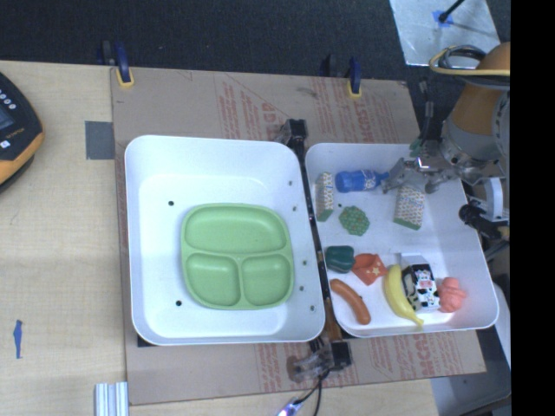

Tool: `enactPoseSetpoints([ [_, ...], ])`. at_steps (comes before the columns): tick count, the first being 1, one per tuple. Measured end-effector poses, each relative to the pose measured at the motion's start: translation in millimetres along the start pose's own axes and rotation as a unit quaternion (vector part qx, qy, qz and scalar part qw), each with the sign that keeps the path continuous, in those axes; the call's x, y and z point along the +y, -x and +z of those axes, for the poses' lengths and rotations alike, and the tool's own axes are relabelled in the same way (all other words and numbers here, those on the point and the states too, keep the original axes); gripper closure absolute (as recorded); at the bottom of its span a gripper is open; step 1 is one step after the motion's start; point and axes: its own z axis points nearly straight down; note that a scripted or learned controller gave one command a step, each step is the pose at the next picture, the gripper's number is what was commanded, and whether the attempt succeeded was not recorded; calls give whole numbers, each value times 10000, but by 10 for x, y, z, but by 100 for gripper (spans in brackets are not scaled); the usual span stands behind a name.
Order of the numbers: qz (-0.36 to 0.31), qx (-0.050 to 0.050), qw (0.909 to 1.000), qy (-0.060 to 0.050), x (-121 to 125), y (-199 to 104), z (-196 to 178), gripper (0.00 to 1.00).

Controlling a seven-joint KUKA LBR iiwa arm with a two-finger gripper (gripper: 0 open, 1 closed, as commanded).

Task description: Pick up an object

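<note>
My gripper [425,173] hangs over the far part of the right bin [482,258], open, with nothing between its fingers. Just below it lies a tan speckled packet [410,207], and to its left a blue bottle [355,180] lies on its side. The same bin holds a pale packet [325,195], a green round piece [354,221], a dark green pepper [338,256], a red piece [368,268], a sausage [349,302], a banana [397,295], a black-and-white toy [421,286] and a pink piece [452,294].
The left bin [147,232] holds a light green divided plate [236,255]. The arm's grey and orange body [477,102] stands at the right bin's far right corner. A yellow-and-black device [13,137] sits at the bench's left edge.
</note>
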Motion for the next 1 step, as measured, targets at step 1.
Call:
enactPoseSetpoints([
  [1,-11,-3,10000,-3,-509,-9,6,0],
])
